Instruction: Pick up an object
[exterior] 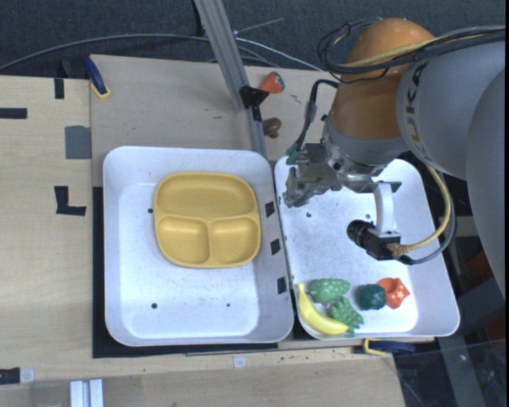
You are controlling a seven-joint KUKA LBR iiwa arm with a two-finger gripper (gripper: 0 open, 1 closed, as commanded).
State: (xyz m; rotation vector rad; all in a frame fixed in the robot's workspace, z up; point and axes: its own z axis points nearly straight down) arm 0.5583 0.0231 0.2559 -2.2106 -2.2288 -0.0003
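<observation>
Candidate picks are all bunched in the near end of the right bin (433, 227): a banana (316, 315), two green leafy pieces (329, 290) and (346, 314), a dark teal lump (371, 297), and a red piece (395, 292).

Banana is the only one with a clear long axis. It lies curved along the bin's near-left corner, one tip up against the left wall near the divider, the other sweeping toward the near rim, concave side facing the greens. It touches or nearly touches the lower green piece, so a clean pinch across its short axis looks tight from that side. Teal lump and red piece sit side by side, about touching; both compact, no obvious axis.

The claw (299, 186) is at the far-left part of the same bin, hard by the divider wall. Fingers point down toward the bin floor; can't tell if they're spread or closed from this angle, and nothing is visible between them. So the cluster lies toward the near edge from the claw, well apart; banana is roughly straight along the divider, the others offset rightward.

Left bin (119, 253) carries just a yellow divided plate (207, 217) — flat, a poor grasp. Worktop (34, 227) around both.
</observation>
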